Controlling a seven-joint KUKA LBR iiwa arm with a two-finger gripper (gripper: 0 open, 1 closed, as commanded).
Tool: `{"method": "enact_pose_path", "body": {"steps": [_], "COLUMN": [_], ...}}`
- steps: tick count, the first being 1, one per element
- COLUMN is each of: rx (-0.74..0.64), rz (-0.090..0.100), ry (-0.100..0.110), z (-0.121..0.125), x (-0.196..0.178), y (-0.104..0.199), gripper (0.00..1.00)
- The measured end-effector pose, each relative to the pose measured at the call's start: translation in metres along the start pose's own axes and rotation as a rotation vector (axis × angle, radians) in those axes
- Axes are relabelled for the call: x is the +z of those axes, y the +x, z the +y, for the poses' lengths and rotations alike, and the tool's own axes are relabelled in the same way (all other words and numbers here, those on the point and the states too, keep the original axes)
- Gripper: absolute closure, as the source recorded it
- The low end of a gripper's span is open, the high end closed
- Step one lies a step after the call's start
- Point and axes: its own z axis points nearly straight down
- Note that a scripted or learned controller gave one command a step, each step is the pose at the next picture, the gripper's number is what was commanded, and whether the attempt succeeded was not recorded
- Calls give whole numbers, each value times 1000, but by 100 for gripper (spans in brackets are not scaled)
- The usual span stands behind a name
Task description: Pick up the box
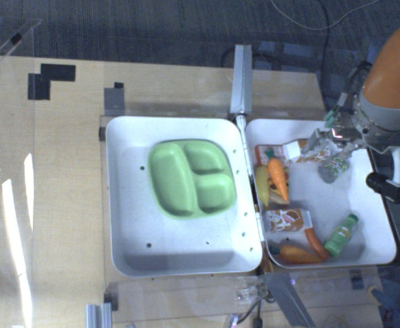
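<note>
At the left of the frame lies bare bench [49, 203]; right of it, in the middle, the left bin [128, 251] holds a green tray [189, 178] with three compartments, lying flat near the bin's centre; a metal bar [241, 80] runs up from the seam between the bins; the right bin [374, 248] carries the clutter. Along its left wall lie a yellow piece [261, 185] and a carrot [277, 174], the carrot resting on a packet; below them, lower left of that bin, sits the box [287, 220], small, white with orange print, lying flat; just below it lies an orange piece [297, 253], and to the right of that a green bottle [341, 234], tilted, near the box but apart from it. In the upper right of the bin a crumpled wrapper [308, 150] and a grey cup [332, 169] lie right under the gripper [336, 137], which hangs off the arm [394, 80] at the frame's upper right; its state is one I cannot tell, since glare and clutter hide it. The step in hand looks like the approach, with the box untouched; the next move calls for travel down and left in the frame to stand over the box, then a descent that clears the carrot above and the orange piece below.
</note>
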Motion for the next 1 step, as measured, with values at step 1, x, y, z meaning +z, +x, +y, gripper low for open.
{"method": "enact_pose_path", "body": {"steps": [1], "rx": [216], "rz": [-1], "ry": [-1], "z": [-96], "x": [132], "y": [-45], "gripper": [0]}}
